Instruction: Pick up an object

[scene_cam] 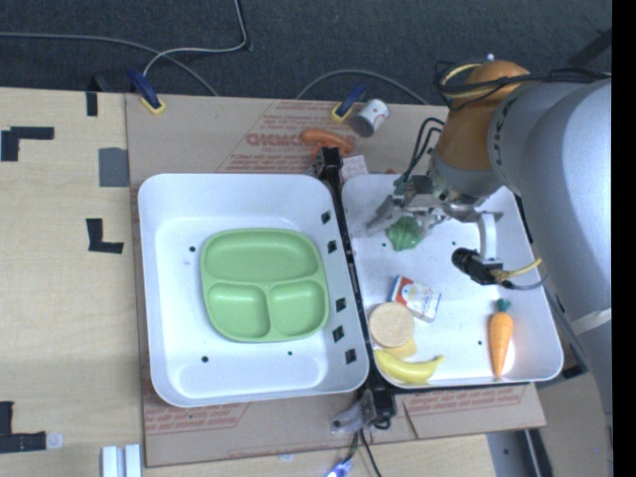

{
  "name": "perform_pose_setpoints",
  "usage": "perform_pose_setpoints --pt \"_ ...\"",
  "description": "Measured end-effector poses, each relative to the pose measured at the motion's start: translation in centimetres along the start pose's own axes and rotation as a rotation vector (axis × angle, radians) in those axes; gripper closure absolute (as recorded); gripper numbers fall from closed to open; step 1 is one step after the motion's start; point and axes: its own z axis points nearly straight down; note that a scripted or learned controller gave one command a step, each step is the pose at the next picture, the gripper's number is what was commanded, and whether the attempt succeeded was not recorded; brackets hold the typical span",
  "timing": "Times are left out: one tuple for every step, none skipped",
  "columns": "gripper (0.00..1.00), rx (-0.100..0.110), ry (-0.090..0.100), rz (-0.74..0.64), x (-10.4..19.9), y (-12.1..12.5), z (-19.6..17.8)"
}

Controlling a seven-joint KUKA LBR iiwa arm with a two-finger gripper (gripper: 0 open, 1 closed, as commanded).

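Observation:
In the right bin [537,366] lie a green leafy toy [404,235], a small red, white and blue carton [414,297], a round tan disc [392,326], a banana [407,367] and a carrot [501,339]. My gripper [399,211] is low over the bin's back part, directly above and touching or nearly touching the green toy. The wrist hides how it meets the toy. The arm's grey body and orange band cover the bin's far right corner.
The left bin [169,217] holds a green divided plate [265,281]. An orange sausage toy [328,138] and a small grey cylinder [370,117] lie behind the bins on cardboard. A black cable end [475,263] hangs beside the wrist.

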Motion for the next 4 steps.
perform_pose_setpoints --pt "0.0 0.003 0.003 0.0 -1.4 1.9 1.0" --pt "1.0 -0.001 0.002 -0.002 -1.3 2.0 -0.1" --pt "0.0 -0.001 0.002 -0.002 -1.3 2.0 -0.1" --pt "0.0 -0.004 -0.001 -0.001 -1.6 -0.4 0.9"
